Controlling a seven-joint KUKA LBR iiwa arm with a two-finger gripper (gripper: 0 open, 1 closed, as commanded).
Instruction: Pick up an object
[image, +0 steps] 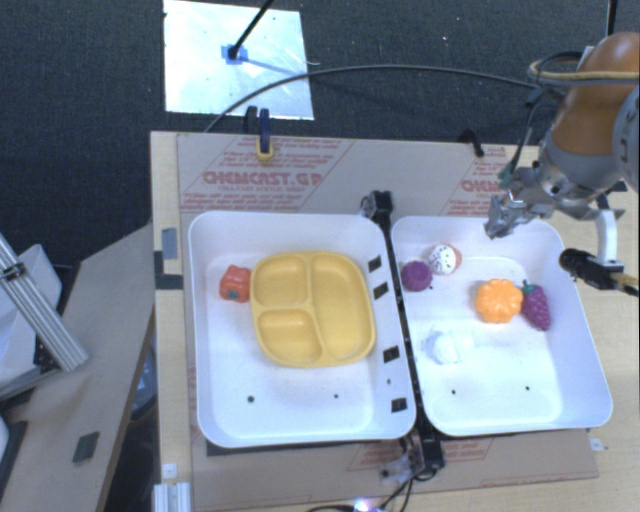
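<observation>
The pincer (498, 226) hangs over the right bin's (560, 405) far rim, apparently poised to descend; I cannot tell its state. The nearest toy, a spotted ball (444, 260), lies inside.

Dark carpeted floor (80, 120) behind and to the left. Pale wooden table (120, 330) under a printed cardboard sheet (300, 170). Shiny silver sheet (235, 60) lying on the floor at top. Ridged aluminium rail (35, 310) angled at left edge.
</observation>
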